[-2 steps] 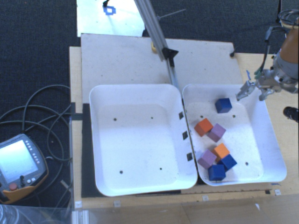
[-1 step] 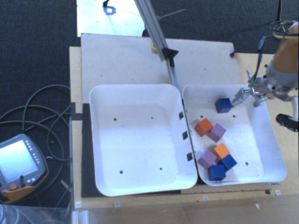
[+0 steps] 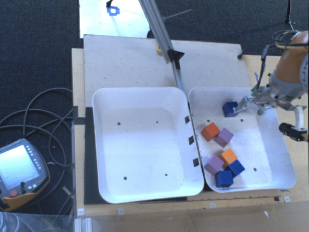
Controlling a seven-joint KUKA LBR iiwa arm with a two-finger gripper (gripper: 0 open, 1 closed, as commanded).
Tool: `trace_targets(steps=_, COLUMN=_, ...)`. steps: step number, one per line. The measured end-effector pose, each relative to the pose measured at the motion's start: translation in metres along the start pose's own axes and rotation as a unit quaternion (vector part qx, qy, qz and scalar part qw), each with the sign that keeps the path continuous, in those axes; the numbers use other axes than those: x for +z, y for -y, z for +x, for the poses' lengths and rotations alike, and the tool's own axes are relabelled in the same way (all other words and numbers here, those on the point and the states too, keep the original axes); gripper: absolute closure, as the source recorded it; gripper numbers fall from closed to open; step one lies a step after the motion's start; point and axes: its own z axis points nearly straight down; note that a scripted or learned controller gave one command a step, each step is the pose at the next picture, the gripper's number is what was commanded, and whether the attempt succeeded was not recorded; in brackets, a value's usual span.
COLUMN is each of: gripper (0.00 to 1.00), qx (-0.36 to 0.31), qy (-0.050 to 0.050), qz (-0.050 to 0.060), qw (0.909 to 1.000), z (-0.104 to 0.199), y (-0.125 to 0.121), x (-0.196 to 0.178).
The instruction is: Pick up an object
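Blue cubes number three, purple two, orange two, all in the right bin point(image 3: 282, 151); the gripper point(image 3: 240, 108) is clamped on one blue cube point(image 3: 229, 109).

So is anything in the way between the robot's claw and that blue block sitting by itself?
Nothing visible. The gripper sits right beside the lone blue block in the right bin, with no other thing between them. The other blocks, like the orange block, lie lower down in this view.
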Motion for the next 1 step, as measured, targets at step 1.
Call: trace_targets(steps=1, gripper=1.00, qx=-0.002, qy=0.002, qz=-0.004, qw=1.0000, z=-0.0007, y=-0.0022, x=-0.0153)
